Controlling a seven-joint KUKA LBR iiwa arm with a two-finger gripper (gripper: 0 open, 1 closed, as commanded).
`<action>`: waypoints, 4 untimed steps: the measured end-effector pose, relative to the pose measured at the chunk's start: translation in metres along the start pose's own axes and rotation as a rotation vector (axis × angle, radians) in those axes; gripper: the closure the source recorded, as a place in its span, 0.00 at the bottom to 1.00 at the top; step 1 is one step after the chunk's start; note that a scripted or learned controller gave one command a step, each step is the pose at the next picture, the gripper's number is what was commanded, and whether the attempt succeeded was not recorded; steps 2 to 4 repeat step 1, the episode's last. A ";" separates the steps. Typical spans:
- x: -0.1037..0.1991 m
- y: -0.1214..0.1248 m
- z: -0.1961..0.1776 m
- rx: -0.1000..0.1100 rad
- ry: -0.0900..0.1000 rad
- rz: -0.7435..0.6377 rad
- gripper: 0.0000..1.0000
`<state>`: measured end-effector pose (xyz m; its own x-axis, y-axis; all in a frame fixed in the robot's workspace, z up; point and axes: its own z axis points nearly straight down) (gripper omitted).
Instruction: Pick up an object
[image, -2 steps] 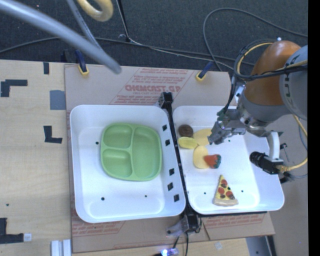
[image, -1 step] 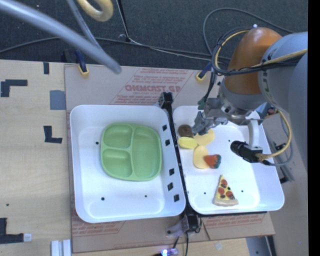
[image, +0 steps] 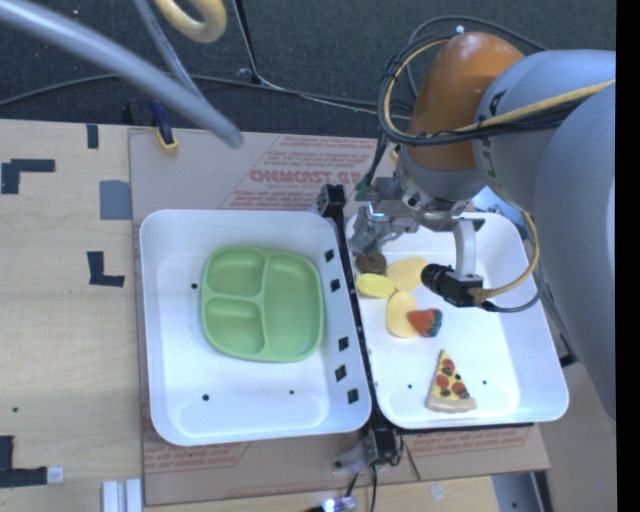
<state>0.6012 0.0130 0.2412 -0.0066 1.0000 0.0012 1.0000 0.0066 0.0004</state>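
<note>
The brown toy (image: 371, 263) lies just under the fingers (image: 366, 240); I cannot tell their spread.

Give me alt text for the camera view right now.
The gripper hangs low over the right bin's far-left corner, by a small brown item and yellow toy food pieces. A toy pizza slice lies nearer. The left bin holds a green divided plate.

Bright, even light falls from above, so the 2 white bins (image: 165, 330) look nearly washed out and cast only faint shadows. The arm (image: 570, 150) close to the lens is soft and out of focus, with a pale sheen on its grey shell; the toys below the gripper (image: 372, 238) stay reasonably sharp.
</note>
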 end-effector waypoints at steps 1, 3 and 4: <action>0.057 0.018 -0.003 0.000 0.000 0.000 1.00; 0.057 0.018 -0.003 0.000 0.000 0.000 1.00; 0.057 0.018 -0.003 0.000 0.000 0.000 1.00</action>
